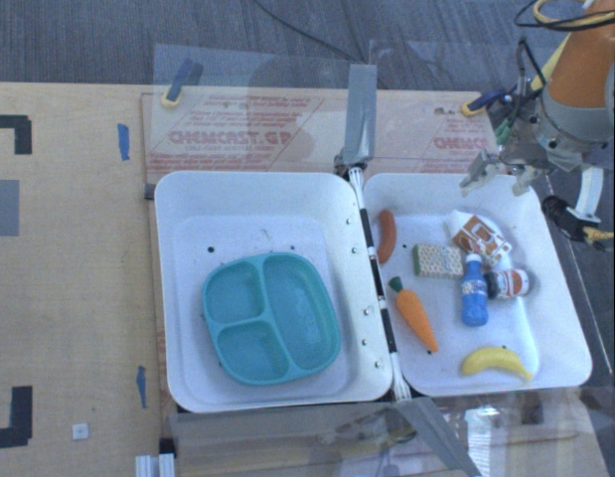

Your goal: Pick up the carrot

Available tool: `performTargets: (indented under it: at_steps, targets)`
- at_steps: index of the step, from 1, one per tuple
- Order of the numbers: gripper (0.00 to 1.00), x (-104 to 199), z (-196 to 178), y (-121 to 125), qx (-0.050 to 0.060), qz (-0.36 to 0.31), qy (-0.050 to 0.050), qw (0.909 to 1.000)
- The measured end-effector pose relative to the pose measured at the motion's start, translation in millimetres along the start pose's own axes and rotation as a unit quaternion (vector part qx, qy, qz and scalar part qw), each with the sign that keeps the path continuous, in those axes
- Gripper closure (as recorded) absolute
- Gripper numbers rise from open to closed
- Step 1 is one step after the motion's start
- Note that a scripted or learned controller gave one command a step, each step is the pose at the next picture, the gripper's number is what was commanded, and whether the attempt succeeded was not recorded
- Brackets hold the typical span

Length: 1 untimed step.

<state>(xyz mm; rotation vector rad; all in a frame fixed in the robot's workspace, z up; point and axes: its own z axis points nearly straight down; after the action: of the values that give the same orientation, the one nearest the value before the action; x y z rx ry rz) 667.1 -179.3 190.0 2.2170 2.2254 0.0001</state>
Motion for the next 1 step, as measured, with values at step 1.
performTargets:
  at_steps: [1]
  targets:
    - [0.0,28.7,26.3,0.2,0.001,0.132,0.0,0.9912]
